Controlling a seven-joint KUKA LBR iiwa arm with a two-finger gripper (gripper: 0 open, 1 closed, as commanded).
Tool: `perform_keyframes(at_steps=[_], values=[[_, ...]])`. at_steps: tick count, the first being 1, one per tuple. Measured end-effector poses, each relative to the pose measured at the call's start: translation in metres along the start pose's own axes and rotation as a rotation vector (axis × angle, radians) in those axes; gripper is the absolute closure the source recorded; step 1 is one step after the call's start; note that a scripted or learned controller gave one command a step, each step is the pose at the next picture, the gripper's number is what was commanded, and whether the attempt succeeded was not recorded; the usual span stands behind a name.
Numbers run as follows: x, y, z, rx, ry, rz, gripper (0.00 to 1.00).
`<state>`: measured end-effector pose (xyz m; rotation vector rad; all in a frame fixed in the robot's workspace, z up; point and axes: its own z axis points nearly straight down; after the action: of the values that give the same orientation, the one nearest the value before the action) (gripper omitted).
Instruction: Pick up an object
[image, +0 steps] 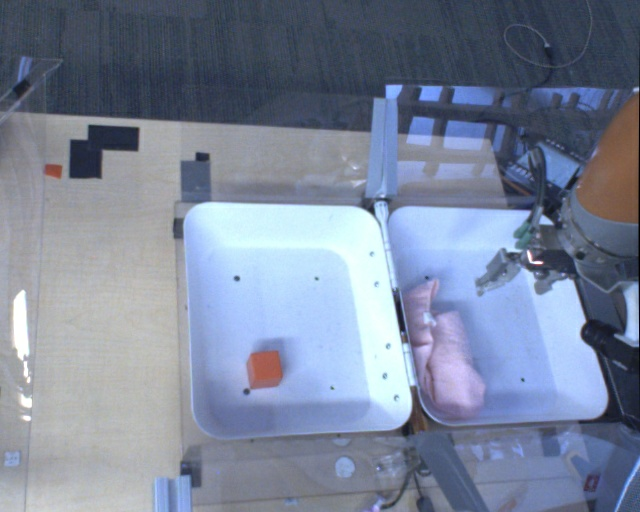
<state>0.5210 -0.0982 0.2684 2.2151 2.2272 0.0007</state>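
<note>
Nearest the camera, along the bottom edge, clamps and fixtures of the bench (100, 330) are seen, presumably there to keep the two bins from sliding.

In the left bin (280, 230) a small orange block (265, 369) lies near the front left part of the floor, well apart from every wall, so it could be approached from above without a wall in the way.

In the right bin (560, 400) a pink cloth (443, 352) is bunched against the left wall, beside the divider between the bins. Its crumpled, elongated lie suggests it was dropped loosely; being soft, it is judged likely to deform and perhaps slip when pinched.

Farther back and to the right, the gripper (505, 268) hangs over the right bin, near the cloth but apart from it. Its fingers (493, 277) appear spread, and nothing is seen between them. Either thing could serve the task; the cloth, being nearer, is judged the likelier target, and nothing has yet been picked up.

Beyond the bins, black markers (100, 148) are fixed to the bench.
</note>
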Motion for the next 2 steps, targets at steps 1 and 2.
perform_keyframes(at_steps=[1,2], values=[[0.008,0.076,0.156,-0.001,0.0,-0.147,0.0],[-0.038,0.009,0.178,-0.017,-0.005,-0.071,0.0]])
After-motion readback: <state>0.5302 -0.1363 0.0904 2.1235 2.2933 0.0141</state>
